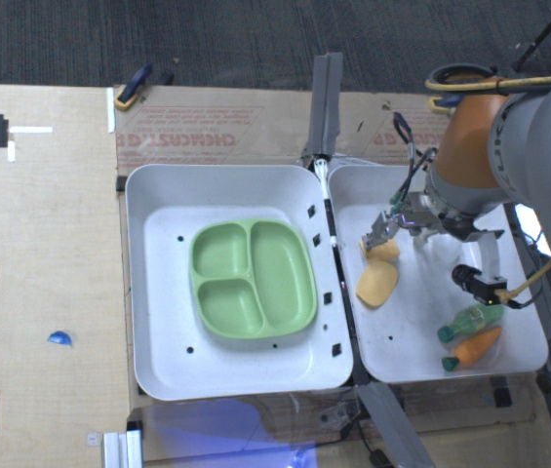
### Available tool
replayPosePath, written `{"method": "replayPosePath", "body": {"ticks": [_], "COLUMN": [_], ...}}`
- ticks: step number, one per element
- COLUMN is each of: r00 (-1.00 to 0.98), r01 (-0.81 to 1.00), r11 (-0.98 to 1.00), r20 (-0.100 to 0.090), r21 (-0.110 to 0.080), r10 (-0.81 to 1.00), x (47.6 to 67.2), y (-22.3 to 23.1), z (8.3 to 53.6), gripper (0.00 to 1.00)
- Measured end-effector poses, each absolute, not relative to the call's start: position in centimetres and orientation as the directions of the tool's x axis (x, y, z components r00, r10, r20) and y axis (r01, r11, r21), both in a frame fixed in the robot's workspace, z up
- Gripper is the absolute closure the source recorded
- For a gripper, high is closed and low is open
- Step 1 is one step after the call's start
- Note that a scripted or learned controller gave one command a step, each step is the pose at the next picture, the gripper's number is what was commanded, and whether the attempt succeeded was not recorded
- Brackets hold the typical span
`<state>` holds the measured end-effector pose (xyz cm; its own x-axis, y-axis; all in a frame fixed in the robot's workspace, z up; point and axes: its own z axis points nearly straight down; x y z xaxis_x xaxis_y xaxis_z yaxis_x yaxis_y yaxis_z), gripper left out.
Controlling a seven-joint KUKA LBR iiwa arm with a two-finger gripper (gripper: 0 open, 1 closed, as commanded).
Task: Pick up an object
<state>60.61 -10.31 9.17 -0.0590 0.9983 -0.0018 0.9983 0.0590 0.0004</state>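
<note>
In the right bin (519, 359) the gripper (384, 234) hangs low over the left part of the floor, its dark fingers pointing down and to the left. Directly under the fingertips sits a small tan, potato-like lump (384, 252), touching or nearly touching them; whether the fingers are spread or closed on it cannot be told from this slant. Just below that lump lies a larger yellow-tan piece (376, 284), roughly pear-shaped, its long axis running from upper right to lower left, apart from the gripper.

Near the bin's lower right corner lie a toy carrot (475, 348), its long axis sloping up to the right with the green top at lower left, and a green bottle-like object (468, 322) just above it, lying on the same slant.

The left bin (148, 291) holds a light green three-compartment tray (254, 279). Behind the bins, cardboard (187, 125) carries red print, seen upside down and not legible.
</note>
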Motion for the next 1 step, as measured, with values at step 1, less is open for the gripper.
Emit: {"method": "replayPosePath", "body": {"ticks": [1], "r00": [-0.214], "r01": [0.977], "r11": [0.214], "r20": [0.001], "r21": [-0.002], "r10": [0.977], "x": [55.95], "y": [-9.82], "z": [9.16], "gripper": [0.0]}}
